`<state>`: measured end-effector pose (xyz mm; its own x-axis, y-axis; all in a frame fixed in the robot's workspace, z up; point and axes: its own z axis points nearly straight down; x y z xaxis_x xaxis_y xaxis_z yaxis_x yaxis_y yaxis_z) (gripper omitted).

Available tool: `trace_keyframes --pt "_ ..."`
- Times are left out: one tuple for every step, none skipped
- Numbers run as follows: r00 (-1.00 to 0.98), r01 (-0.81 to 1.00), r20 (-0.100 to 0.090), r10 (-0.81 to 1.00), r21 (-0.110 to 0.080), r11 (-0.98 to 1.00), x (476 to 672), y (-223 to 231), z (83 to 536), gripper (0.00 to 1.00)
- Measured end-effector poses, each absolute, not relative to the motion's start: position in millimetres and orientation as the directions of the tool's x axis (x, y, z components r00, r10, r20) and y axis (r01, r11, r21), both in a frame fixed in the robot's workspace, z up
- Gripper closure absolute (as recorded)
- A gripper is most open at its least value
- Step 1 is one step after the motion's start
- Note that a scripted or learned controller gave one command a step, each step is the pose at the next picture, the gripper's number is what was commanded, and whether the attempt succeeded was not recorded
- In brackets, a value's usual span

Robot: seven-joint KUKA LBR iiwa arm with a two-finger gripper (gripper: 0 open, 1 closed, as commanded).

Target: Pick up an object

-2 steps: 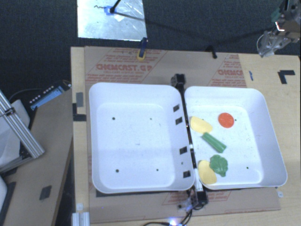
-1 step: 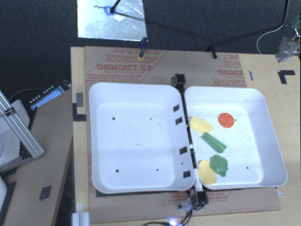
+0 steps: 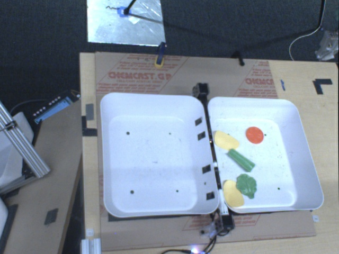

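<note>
The right bin (image 3: 296,121) holds several small items. An orange-red disc (image 3: 255,135) lies toward its back. A yellow piece (image 3: 226,140) sits near the divider on the left side. A green stick-shaped piece (image 3: 241,160) lies slanted in the middle. Toward the front are a green broccoli-like piece (image 3: 247,185) and, touching it on its left, another yellow piece (image 3: 233,193).
The left bin (image 3: 114,115) stands beside the right one, joined by a black clip strip (image 3: 210,157). Both rest on a cardboard-covered bench (image 3: 140,74). A shiny metal sheet (image 3: 125,15) lies at the back; an aluminium frame (image 3: 21,150) stands far left.
</note>
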<state>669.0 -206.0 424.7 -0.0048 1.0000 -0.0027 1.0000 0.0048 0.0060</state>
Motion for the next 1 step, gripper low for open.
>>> trace_keyframes --pt "-0.005 1.0 -0.002 1.0 0.005 0.005 668.9 -205.8 451.2 1.0"
